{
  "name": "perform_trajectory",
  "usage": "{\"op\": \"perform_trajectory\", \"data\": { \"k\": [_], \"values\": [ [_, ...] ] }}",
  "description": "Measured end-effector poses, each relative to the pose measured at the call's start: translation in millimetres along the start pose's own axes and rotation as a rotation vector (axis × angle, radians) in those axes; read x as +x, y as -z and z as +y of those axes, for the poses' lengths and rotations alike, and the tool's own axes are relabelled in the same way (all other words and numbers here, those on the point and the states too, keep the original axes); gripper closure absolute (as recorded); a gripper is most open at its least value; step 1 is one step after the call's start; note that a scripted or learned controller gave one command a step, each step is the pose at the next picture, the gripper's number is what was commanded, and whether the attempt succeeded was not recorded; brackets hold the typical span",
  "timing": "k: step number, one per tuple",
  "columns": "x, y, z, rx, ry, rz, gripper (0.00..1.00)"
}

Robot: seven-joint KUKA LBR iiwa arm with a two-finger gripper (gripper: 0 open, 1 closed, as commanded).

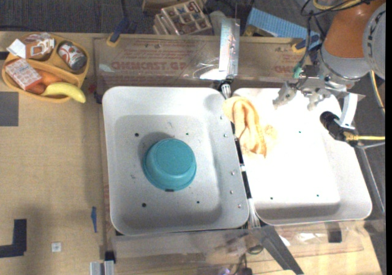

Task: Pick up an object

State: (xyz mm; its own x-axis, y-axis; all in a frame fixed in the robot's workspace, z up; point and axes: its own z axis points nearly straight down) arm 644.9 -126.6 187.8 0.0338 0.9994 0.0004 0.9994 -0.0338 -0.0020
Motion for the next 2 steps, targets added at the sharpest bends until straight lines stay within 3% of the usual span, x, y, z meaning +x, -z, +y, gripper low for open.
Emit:
{"op": "perform_trajectory", "data": {
  "k": [1, 2],
  "values": [
    [28.6, -92.1, 8.8, -0.007, 0.189, -0.002, 0.00],
    [28.6, -92.1, 8.8, -0.007, 0.189, -0.002, 0.00]
  ]
}}
